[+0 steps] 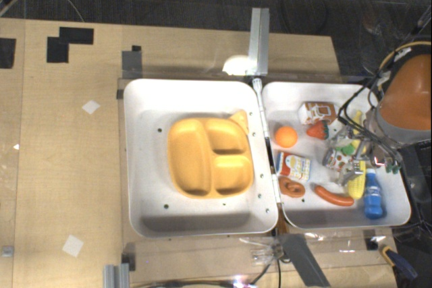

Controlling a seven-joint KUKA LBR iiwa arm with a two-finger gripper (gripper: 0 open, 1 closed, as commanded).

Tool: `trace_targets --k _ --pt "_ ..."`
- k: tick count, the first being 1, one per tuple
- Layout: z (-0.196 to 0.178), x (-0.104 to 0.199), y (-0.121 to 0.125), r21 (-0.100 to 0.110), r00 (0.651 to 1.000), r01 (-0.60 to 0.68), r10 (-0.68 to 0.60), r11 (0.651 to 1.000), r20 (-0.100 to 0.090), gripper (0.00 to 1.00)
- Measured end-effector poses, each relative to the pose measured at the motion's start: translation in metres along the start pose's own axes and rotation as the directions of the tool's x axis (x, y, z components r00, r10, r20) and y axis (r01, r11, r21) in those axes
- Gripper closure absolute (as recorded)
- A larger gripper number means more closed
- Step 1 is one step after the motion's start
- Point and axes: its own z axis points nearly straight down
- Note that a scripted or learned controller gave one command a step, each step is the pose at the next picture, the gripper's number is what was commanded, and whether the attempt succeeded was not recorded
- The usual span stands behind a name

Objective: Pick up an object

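Camera view: end effector (pixel 351 157) low over the right bin (pixel 403 212) clutter — finger state can't tell — with orange ball (pixel 287 137), sausage (pixel 333 195), blue bottle (pixel 372 199) and small packets (pixel 294 167) lying loose around it; yellow divided tray (pixel 209 156) sits in the left bin (pixel 145 145).

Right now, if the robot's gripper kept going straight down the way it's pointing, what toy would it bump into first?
Probably the jumble of small toys right under the gripper in the right bin, next to the yellow piece. Depth is hard to judge from above.
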Motion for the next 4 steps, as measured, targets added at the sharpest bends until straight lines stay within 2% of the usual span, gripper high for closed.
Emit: trace_targets --k 1,2,3,4 --pt "0.002 -0.066 -0.007 0.002 0.973 -0.23 0.23 0.973 -0.013 0.0" --pt "-0.025 -0.097 -0.005 0.008 0.871 -0.492 0.492 0.871 -0.018 0.0" --pt "-0.003 -0.036 -0.009 -0.001 0.903 -0.429 0.429 0.903 0.006 0.0" --pt "0.0 -0.106 -0.005 0.01 0.888 -0.459 0.459 0.888 -0.025 0.0"
